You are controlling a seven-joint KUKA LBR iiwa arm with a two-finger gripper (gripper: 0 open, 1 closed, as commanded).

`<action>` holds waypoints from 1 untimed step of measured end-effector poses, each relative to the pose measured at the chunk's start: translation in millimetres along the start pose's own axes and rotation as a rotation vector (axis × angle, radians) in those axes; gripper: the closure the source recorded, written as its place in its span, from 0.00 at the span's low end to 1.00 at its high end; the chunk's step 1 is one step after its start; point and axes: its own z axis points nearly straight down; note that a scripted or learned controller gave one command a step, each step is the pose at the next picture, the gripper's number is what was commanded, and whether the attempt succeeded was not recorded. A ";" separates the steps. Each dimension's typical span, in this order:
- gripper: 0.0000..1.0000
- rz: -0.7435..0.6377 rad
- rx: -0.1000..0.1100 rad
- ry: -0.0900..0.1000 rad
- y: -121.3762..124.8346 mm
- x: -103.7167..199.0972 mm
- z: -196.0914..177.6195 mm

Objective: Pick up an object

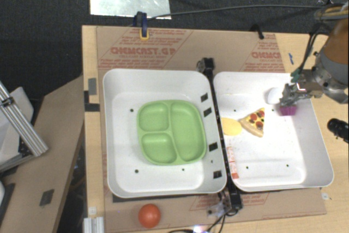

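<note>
The gripper (289, 97) sits low in the right bin (305, 172), right on top of a purple block (288, 110) – can't tell if it's got it. Pizza slice (254, 122) nearby.

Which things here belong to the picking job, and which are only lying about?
For the job: gripper, purple object just below it, white object, pizza slice, yellow piece, all in the right bin.

Lying about: green divided plate in the left bin, red-orange ball on the bench.
</note>
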 end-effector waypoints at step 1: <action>1.00 -0.003 0.006 0.003 -13.3 57.2 2.0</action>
